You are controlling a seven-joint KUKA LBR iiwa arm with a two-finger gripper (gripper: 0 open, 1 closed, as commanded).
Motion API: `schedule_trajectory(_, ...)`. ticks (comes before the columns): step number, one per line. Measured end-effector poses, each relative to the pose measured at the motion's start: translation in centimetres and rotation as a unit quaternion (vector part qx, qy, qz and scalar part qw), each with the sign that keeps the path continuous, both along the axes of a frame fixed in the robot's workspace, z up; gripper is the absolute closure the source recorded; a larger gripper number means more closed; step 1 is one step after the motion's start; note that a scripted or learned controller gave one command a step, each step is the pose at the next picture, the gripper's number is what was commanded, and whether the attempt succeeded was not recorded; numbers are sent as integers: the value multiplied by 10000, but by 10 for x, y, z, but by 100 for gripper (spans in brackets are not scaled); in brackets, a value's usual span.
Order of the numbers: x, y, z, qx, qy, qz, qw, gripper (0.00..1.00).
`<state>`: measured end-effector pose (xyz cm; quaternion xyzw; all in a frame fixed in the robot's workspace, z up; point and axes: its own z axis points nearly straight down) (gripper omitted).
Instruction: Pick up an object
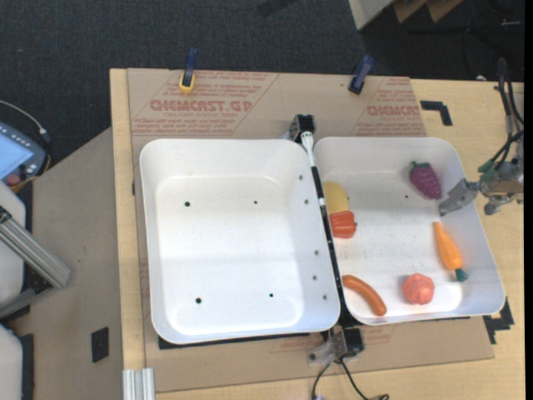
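Hovers at the right bin's [391,150] outer rim: tool [471,192], holding nothing, opening impossible to tell. Nearest lie purple eggplant [425,180] and carrot [448,250]. Risks clipping the rim, or nudging a rounded toy aside.

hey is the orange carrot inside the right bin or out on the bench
Inside. The carrot lies flat on the right bin's floor, near its right wall.

Dark carpet floor [125,23], tan wooden bench [100,223], cardboard sheet [250,98]
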<state>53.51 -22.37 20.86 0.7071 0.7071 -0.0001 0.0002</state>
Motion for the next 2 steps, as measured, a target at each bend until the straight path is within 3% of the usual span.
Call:
schedule_trajectory(1,-18,31,-110,23,-22,21,10000,0)
schedule_trajectory(2,44,28,57,-39,-114,26,9999,0)
